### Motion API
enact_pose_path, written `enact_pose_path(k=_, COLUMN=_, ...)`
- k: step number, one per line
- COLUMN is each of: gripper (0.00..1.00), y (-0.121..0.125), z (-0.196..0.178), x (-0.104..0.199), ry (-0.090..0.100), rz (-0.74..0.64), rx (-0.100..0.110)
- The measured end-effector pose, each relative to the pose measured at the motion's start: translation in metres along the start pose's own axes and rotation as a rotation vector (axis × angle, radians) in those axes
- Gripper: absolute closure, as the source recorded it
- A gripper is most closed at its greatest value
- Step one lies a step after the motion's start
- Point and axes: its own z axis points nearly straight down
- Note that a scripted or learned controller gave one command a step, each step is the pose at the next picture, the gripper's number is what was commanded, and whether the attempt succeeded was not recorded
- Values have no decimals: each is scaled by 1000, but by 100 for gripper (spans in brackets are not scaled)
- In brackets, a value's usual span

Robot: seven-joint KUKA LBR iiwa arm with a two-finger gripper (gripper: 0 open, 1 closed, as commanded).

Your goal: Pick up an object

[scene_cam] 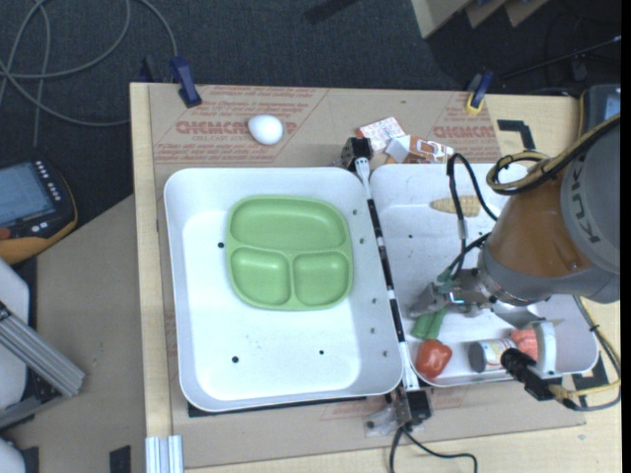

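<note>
Gripper (442, 302) is hanging low in the right bin (414, 227), near that bin's left wall. Whether it is spread or closed I cannot tell, since the wrist is covering much of it from above. A small green piece (426, 323) is lying just below and to the left of it. The piece is possibly touching the gripper's tip, though the view is too poor there to be sure, and nothing is plainly showing as gripped. A red round object (432, 359) is sitting just beyond the green piece, close to the bin's near corner. To its right a small grey item (476, 355) and an orange-and-white item (530, 343) are resting along the near wall. A thin tan stick (455, 205) is lying toward the far end of the same bin, well apart from the gripper. The arm (552, 235) is reaching in from the right, its orange band arching over the bin.

The left bin (197, 264) is holding a green divided plate (291, 251), which is lying flat in the far half. Beyond both bins, on the cardboard sheet (237, 116), a white egg-shaped object (264, 128) is sitting alone. A few small packets (380, 131) are clustering near the bins' shared far corner.
</note>
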Motion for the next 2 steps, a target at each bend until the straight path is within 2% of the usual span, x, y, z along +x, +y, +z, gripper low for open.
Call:
enact_pose_path(k=1, gripper=100, y=1, z=-10, x=0, ry=0, rz=1, rx=-2)
enact_pose_path(k=2, gripper=100, y=30, z=-101, x=85, ry=2, rz=-3, rx=-3)
